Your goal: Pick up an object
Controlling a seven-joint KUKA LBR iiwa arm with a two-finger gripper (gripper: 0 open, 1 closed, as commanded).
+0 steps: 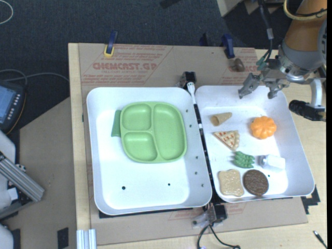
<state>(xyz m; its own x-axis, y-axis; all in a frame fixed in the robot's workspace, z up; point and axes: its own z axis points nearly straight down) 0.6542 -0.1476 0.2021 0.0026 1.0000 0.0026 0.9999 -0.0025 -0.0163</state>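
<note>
The left white plastic bin (104,180) holds a green divided plate (153,132). The right white bin (295,160) holds small toy foods; the orange pumpkin (263,127) lies nearest the gripper (260,89), which hovers above the far edge, fingers apart, holding nothing, probably ready to descend.

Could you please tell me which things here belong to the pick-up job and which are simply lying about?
Belonging to the job:
gripper, open, above the right bin
orange pumpkin
cone
waffle wedge
green broccoli
toast slice
brown cookie

Lying about:
green divided plate in the left bin
clamps
</note>
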